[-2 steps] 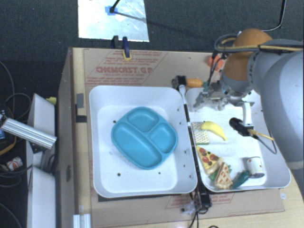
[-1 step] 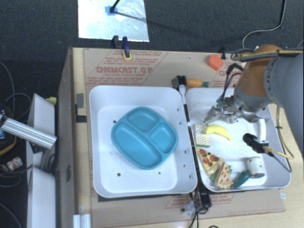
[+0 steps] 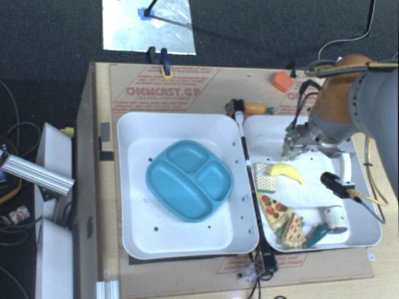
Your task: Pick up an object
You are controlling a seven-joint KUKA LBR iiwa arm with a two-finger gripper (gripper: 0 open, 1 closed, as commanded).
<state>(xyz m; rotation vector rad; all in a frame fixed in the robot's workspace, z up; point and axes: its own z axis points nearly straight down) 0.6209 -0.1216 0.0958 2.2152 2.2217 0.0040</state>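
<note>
Banana (image 3: 287, 172) looks the likeliest object to pick: it lies in the right bin (image 3: 374, 237), about midway between the near and far walls and towards the divider side.

Along that bin's near edge sit the pizza slices (image 3: 278, 209), a green piece (image 3: 317, 233) and a white cylinder (image 3: 335, 217), packed close together. They are harder to take cleanly, so I would leave them.

Next back, a checkered waffle square (image 3: 266, 180) lies touching or just beside the banana's left end. A good grasp would come straight down over the banana's thick middle, closing across its short width rather than along the curve. It should stay towards the right-hand end, so the waffle is not pinched or dragged along. The bin floor to the banana's right is bare, which leaves room to approach from that side.

Beyond the banana, the gripper (image 3: 295, 145) hangs over the far part of the same bin, near the divider. It is close to the fruit but apart from it. I cannot tell from this angle how far open it is, and nothing shows in its hold. By my reading the descent onto the banana is not yet made.
</note>
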